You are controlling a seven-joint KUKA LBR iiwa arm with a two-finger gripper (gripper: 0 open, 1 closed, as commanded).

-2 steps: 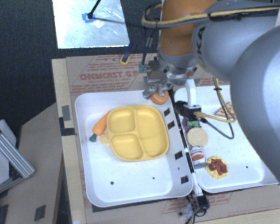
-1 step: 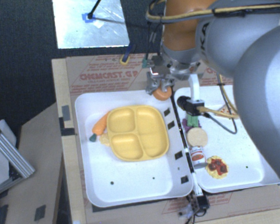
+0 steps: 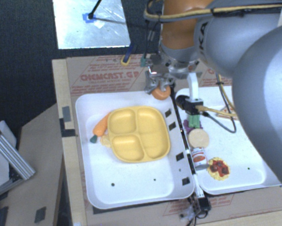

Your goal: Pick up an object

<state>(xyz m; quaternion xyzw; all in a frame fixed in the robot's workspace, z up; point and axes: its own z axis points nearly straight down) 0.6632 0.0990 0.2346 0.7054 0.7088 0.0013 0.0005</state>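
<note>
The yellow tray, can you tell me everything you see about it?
The yellow tray looks like smooth plastic, squarish with rounded corners. Raised ridges split it into three parts: two smaller ones at the far side and a wide one at the near side. It lies flat, turned a little askew, in the middle of the left bin. A toy carrot lies against its left edge, and something pale yellow peeks out just below the carrot. Nothing shows inside its parts.

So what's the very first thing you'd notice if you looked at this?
Probably the big grey robot arm reaching in from the right, with its gripper hanging over the far edge of the bins. Then the bright yellow divided plate in the middle of the left bin, with a toy carrot against its left side.
</note>
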